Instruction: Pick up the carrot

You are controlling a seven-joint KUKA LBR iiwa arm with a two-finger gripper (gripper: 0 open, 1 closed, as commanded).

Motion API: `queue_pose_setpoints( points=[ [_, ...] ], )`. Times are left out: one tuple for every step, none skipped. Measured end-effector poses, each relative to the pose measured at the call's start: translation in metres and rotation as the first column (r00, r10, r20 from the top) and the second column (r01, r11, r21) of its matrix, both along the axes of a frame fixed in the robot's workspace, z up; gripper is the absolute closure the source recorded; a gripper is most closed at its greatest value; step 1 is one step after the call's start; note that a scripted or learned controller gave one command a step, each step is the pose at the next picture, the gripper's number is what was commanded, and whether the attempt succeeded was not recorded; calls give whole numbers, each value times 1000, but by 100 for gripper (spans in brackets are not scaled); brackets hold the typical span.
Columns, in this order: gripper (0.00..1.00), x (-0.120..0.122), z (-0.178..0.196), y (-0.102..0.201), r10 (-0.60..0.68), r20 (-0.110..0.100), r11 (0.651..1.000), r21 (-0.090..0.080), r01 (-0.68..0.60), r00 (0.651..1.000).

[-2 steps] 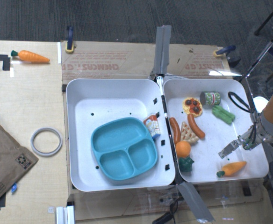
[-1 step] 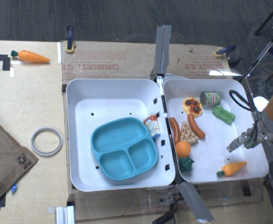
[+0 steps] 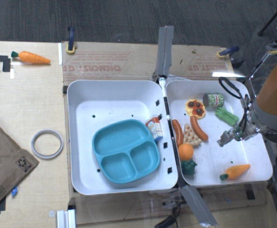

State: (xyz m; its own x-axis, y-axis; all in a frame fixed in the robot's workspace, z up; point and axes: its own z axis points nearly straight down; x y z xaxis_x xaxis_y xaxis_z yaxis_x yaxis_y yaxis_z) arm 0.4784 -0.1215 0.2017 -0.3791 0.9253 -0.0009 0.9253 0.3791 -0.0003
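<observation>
This looks like a robotics lab: 2 white bins (image 3: 77, 141) sit on a cardboard-covered bench (image 3: 129, 63) held by blue clamps (image 3: 70, 38), toy food lies scattered in 1 bin, cables (image 3: 231, 87) trail nearby, and grey carpet (image 3: 105, 8) lies beyond.
</observation>
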Motion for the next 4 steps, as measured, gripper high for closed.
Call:
queue_pose_setpoints(
  points=[
    [0, 0, 0, 0, 0, 0, 1000, 0, 0, 1000],
    [0, 0, 3, 11, -74, 1, 997, 0, 74, 997],
    [0, 6, 68, 15, 47, 0, 999, -1, -47, 999],
    [0, -1, -62, -35, -15, -3, 1000, 1, 15, 1000]
  ],
)
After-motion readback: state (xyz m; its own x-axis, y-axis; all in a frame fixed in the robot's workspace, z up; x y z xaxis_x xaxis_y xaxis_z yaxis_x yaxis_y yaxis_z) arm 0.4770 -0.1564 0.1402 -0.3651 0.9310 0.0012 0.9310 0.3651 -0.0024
